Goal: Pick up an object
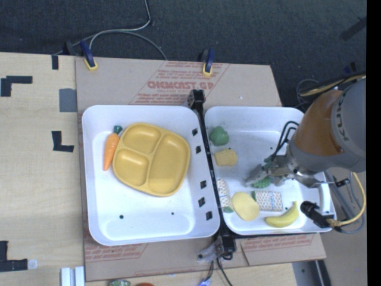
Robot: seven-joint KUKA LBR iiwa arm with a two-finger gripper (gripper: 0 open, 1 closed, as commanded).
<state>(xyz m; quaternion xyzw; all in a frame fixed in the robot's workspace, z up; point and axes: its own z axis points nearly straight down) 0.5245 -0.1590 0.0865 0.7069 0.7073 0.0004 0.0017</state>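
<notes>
Right bin [250,115]: gripper [260,176] low at centre, finger state cannot be told; banana [282,217] at near edge. Left bin [95,177]: 1 yellow plate [151,158], 1 carrot [110,150].

Both bins [95,159] look like smooth white plastic with a slight gloss. The yellow plate [150,158] is glossy plastic. Matt brown cardboard [172,79] lies under them, beside the pale wood-look table [36,159].
</notes>
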